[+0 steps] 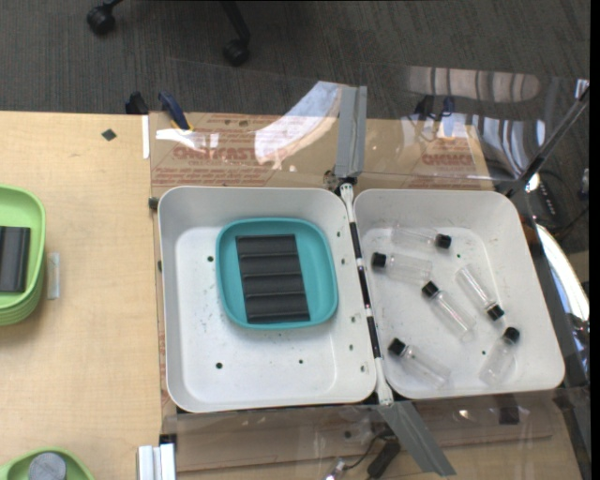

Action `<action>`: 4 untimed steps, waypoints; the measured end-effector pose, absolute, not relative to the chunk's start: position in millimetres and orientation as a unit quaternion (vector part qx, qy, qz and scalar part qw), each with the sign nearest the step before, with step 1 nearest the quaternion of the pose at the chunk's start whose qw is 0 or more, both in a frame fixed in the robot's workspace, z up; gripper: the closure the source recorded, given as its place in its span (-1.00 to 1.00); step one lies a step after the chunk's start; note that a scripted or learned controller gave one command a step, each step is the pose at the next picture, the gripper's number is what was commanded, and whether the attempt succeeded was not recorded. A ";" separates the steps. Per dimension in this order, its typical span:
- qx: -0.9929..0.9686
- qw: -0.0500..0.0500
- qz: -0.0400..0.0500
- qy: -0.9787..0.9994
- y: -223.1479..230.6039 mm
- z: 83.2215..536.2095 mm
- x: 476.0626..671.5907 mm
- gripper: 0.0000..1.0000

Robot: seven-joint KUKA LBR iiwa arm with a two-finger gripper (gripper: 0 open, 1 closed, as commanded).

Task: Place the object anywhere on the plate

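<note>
Picking has not begun: the capped vials (448, 309) lie in the right bin (525, 234), on my reaching side, with the teal plate (324, 281) beyond them. Next I'd choose one isolated vial (my hand's state I cannot tell).

A: What sits on the wooden bench (84, 356) at the far left?

B: A stack of lime-green trays (28, 211) with a dark block (11, 258) on top, cut off by the edge. Below it, a round green-rimmed lid (45, 466) (only partly visible).

A: And around the two white bins?

B: The left bin (187, 375) and right bin (525, 375) touch at a hinge line; a grey bar (351, 131) runs up from it. Chair casters (101, 15) stand on the carpet beyond.
</note>
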State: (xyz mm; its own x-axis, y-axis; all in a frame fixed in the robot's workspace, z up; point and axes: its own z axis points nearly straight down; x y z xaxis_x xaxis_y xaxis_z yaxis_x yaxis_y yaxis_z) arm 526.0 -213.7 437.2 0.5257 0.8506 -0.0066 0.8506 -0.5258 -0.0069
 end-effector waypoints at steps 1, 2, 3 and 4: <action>-0.899 0.002 0.004 -0.437 -214.1 436.9 589.5 -1.00; -0.921 0.001 0.005 -0.390 -214.8 436.4 629.5 -1.00; -0.937 0.001 0.004 -0.350 -216.7 436.3 656.6 -1.00; -0.959 0.002 0.005 -0.284 -215.4 436.1 651.8 -1.00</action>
State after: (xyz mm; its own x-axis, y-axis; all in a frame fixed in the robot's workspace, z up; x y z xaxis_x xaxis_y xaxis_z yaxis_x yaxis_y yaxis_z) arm 651.8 -215.4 436.1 0.8381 0.5454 -0.0084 0.5454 -0.8382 -0.0063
